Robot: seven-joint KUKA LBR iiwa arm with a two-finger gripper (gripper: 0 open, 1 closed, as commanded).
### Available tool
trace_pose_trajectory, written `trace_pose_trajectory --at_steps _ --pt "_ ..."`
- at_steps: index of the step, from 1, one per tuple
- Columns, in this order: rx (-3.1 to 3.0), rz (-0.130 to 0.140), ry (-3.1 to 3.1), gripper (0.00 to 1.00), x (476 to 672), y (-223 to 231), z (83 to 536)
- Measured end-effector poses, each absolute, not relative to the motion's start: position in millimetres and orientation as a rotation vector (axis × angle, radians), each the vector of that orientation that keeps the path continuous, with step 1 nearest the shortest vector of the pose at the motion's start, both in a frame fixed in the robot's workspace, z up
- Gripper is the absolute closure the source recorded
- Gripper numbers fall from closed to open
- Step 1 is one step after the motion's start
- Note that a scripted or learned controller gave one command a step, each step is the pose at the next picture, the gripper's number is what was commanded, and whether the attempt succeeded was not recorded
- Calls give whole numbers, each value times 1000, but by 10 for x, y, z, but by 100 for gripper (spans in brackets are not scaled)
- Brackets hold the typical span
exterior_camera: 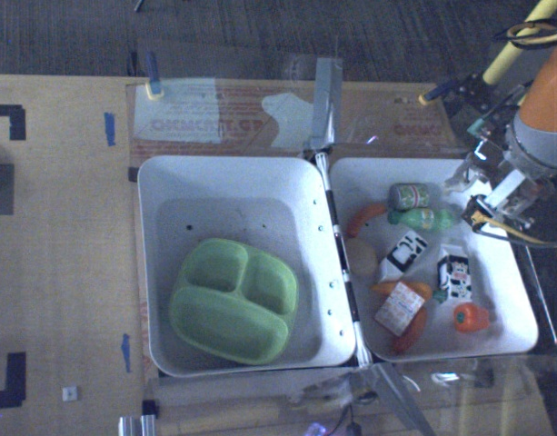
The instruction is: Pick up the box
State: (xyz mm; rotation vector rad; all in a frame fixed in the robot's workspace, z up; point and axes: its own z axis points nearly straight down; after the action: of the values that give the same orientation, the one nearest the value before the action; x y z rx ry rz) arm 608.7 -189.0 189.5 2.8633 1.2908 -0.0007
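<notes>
2 bins (160, 184); box (400, 307) in right one. End effector (485, 209) above rim, grip state unclear.

camera view | fixed overhead | slanted down | both bins (160, 198) framed

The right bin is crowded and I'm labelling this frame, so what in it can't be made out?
- Gripper: blurred against the arm, finger state unreadable.
- Box: label print too small to read.
- Red item: mostly hidden under the box.
- Orange item: partly hidden, identity unclear.
</notes>
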Motion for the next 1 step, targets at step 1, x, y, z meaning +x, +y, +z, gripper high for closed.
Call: trace_pose_trajectory --at_steps 1 --pt "3012 33 810 0 5797 -1653 1006"
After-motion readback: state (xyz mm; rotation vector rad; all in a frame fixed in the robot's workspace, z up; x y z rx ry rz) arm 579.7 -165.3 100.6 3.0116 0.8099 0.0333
